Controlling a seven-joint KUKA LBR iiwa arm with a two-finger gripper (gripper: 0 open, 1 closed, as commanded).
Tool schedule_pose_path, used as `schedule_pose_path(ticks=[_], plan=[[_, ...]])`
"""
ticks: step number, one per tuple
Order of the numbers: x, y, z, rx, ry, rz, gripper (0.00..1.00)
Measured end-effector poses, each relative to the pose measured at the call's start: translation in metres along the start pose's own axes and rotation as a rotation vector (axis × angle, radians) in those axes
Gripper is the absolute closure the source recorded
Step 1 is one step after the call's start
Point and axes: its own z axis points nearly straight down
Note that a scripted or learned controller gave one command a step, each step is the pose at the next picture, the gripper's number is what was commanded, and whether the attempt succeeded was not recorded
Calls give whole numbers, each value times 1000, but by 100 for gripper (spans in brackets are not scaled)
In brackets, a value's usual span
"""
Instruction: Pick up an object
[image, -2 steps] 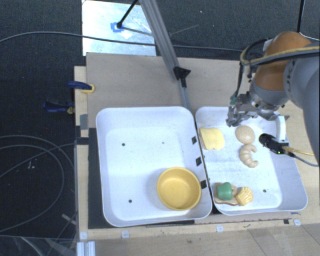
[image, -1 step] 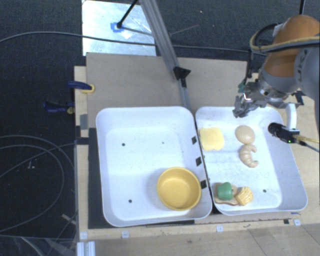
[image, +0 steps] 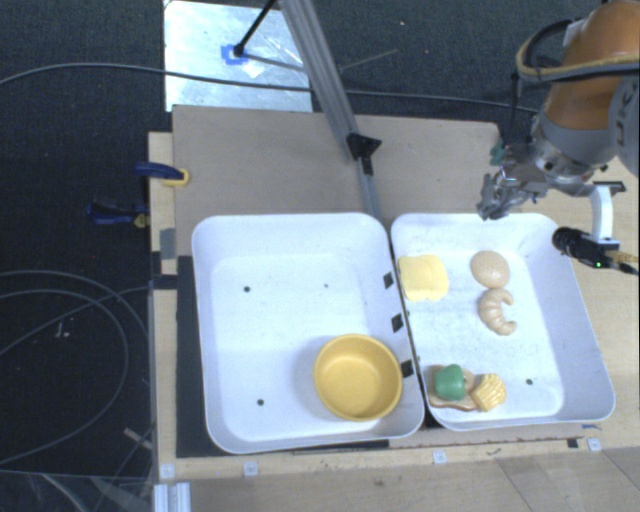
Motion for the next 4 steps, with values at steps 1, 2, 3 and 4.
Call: schedule_pose_path(ticks=[1,2,3,4], plan=[[50,-18,-8,5,3,-3,100],[104,-42,-10,7,3,-5,100],[157,-60,7,8,3,-3,100],[203,-68,9,6,3,-3,100]])
